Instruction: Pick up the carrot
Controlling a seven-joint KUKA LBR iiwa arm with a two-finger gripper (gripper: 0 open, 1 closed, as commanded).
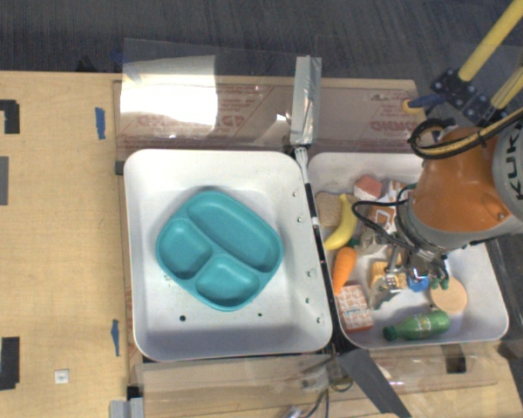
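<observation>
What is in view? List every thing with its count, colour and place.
bins: two, white, side by side on the bench
plate: one, teal, three compartments, in the left bin
carrot: one, orange, right bin, near its left wall
banana: one, yellow, just above the carrot
bottle: one, green, lying at the right bin's front
small box: one, red and white, below the carrot
round disc: one, tan, above the bottle
arm: one, grey with orange band, over the right bin
pincer: one, right of the carrot
</observation>
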